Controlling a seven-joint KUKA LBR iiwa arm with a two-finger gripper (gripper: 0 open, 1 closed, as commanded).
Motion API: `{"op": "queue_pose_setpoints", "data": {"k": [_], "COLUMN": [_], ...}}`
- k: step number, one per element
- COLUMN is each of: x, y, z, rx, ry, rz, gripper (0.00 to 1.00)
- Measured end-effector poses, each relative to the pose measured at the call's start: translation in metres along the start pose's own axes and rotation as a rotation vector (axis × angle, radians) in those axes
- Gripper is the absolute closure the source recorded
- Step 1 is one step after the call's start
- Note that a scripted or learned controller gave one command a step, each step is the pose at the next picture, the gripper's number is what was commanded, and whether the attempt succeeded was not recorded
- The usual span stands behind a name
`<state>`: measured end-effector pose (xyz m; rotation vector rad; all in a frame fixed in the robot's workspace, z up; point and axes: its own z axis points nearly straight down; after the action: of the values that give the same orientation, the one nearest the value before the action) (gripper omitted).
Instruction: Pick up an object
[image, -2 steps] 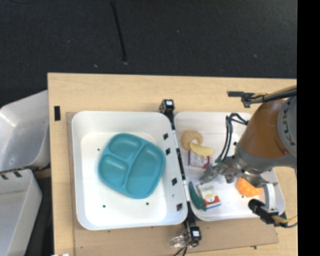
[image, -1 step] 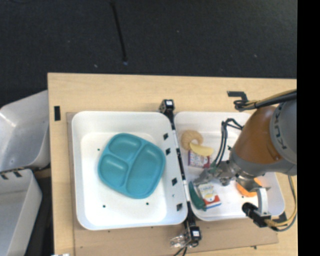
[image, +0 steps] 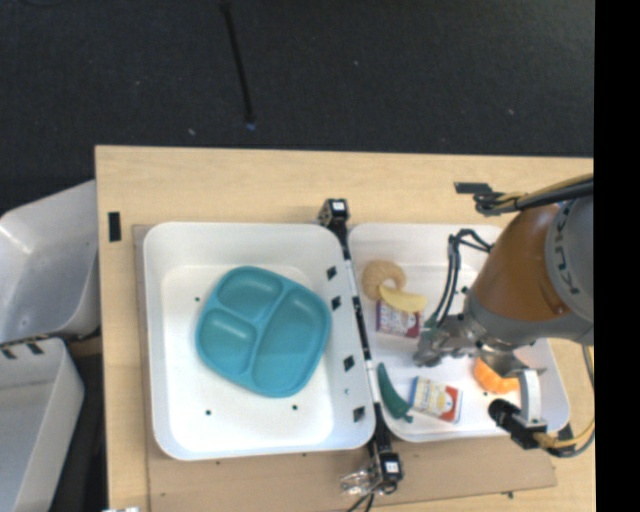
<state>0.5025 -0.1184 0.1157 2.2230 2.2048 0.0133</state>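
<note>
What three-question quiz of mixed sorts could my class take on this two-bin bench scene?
1. True or false: the blue divided plate lies in the left bin.
2. Which bin does the arm hang over? A) left B) right
3. Fill in: the small carton lies beside a ___ item at the right bin's near-left corner.

Key: 1 true; 2 B; 3 green.
</note>
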Motion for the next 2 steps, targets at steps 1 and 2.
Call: {"op": "queue_pose_setpoints", "data": {"k": [1, 2], "x": [0.005, 0.009], "y": [-0.003, -0.009], "z": [-0.046, -0.105], "rx": [0.009, 0.007], "ry": [0.0, 0.0], "rz": [-0.011, -0.011], "gripper": [1.0, 1.0]}}
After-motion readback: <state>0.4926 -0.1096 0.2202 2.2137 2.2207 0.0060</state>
